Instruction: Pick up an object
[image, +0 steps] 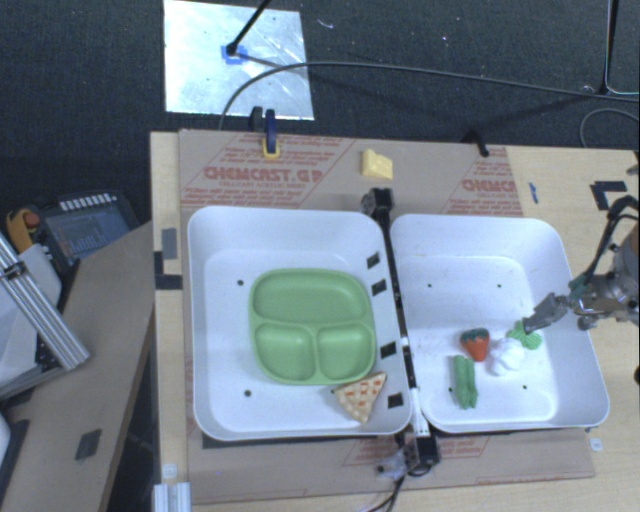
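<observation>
Low in the frame, a pizza slice (361, 397) lies beside the green plate (310, 325) in the left bin (215, 300). Lower right, a green pod (464, 381), a strawberry (477, 343) and a white-green piece (514, 351) cluster in the right bin (480, 270). The gripper (536, 318) hovers beside that piece; whether it grips is unclear. Best centre above one toy before descending.

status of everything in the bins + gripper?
green divided plate: flat in left bin, compartments bare
pizza slice toy: flat in left bin, off the plate's near corner
strawberry toy: loose in right bin
green vegetable toy: lying flat, right bin
white-and-green toy: at gripper tip
gripper: low in right bin
</observation>
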